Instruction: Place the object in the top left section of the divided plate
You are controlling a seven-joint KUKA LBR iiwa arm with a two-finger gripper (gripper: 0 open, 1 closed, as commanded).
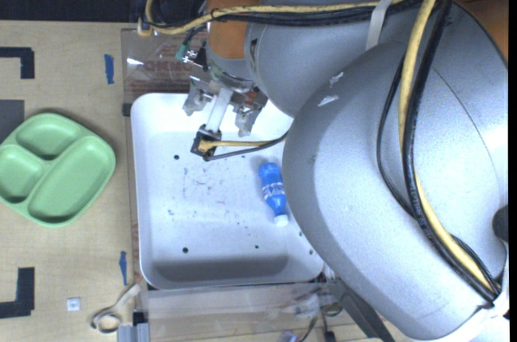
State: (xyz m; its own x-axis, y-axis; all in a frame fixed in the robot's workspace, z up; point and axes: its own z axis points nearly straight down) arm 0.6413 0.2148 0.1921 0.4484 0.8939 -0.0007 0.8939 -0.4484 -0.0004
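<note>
Trouble, we judge, lies in distance: our gripper [220, 116] hangs over the white bin [161, 195], and we cannot tell its finger state. The blue bottle [273, 191] lies apart on the bin floor, and the green divided plate [55, 166] sits outside, so a grab could close on nothing.

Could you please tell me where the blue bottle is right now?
In the camera view, the blue bottle lies in the white bin, toward its right side beside the grey arm, below and right of the gripper.
</note>
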